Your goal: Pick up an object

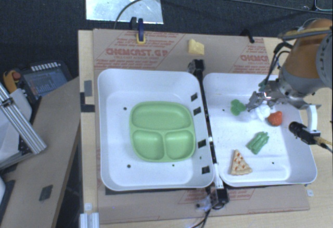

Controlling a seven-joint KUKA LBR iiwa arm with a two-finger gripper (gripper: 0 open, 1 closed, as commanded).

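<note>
so the two-finger gripper (258,101) is down low in the upper part of the right shallow white bin (297,172), and honestly I can't tell from here whether it's open or closed, it's just a dark metal blur. Nothing visibly held. Right at its tip there's a small green leafy plastic piece (238,106) on the left and a white lump (261,112) just under it. A red round toy (274,117) sits just beside that. Further down the bin: a green ridged plastic veggie (258,142), then a toy pizza slice (240,163) near the front. The left white bin (112,133) has a pale green three-compartment tray (160,130) in it
</note>
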